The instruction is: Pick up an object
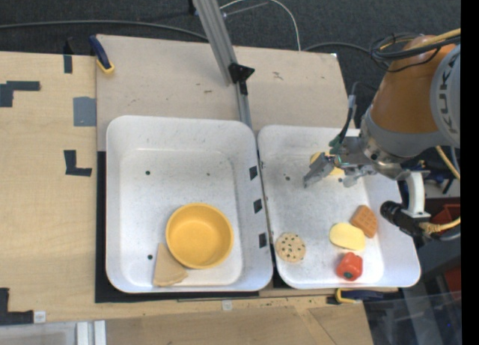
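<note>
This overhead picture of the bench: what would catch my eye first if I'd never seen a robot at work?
Probably the big grey-and-orange arm reaching in from the right, its gripper low over the right bin. Next, the yellow bowl in the left bin, then the bright red piece near the right bin's front edge.

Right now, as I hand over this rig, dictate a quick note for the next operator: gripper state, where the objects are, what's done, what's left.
Gripper: over the upper part of the right white bin, fingers spread, nothing between them.

Right bin, near edge: round speckled cookie, pale yellow lemon-shaped piece, orange-brown toast-like slice, small red tomato-like piece.

Left white bin: yellow plastic bowl with a tan wedge beside it at the near edge.

Done: no object picked up yet.
Left: choose an object, descend, close, lift. The right bin's pieces lie nearer the gripper.
</note>
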Controlling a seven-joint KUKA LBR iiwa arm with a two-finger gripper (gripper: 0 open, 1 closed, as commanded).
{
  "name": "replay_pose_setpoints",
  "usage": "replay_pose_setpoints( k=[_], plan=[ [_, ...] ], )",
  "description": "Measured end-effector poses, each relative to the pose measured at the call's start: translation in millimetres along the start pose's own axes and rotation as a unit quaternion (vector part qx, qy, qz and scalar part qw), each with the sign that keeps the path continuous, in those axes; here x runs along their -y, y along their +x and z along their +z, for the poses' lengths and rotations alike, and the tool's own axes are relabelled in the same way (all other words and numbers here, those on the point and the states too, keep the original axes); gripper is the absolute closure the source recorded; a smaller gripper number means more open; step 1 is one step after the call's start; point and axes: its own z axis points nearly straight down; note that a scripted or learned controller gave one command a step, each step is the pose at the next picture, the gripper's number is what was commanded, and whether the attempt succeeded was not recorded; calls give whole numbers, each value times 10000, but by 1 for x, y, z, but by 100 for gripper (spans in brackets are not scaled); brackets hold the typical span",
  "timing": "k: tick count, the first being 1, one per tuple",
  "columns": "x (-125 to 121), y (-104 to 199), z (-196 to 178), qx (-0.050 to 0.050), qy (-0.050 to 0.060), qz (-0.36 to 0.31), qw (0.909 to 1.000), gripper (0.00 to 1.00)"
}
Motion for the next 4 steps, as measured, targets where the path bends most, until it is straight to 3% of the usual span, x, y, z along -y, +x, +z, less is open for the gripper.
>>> replay_pose_setpoints(
  k=[1, 3, 4],
  plan=[
    [0, 0, 0, 0, -1, 1, 10000, 0],
    [10, 0, 110, -1, 28, 7, 10000, 0],
    [10, 0, 136, 7, -3, 6, 10000, 0]
  ],
)
